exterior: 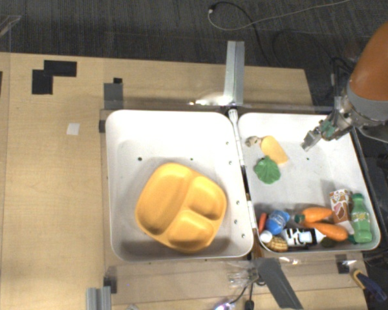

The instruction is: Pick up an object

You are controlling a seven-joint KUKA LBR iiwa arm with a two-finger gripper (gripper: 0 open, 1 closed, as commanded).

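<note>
The end effector (315,136) hovers over the right bin (323,173); grip state unclear. It should center squarely above the yellow toy (274,150) before descending.

From my feed I see a light wooden bench (45,192), panel seams running lengthwise. Two shallow white bins sit on it side by side, touching at a central divider: left bin (119,173), right bin (323,166). Black cutout marks (52,75) near the far left corner. A small pale square tag (73,129) lies left of the bins. A metal upright post (235,73) rises behind the divider.
</note>
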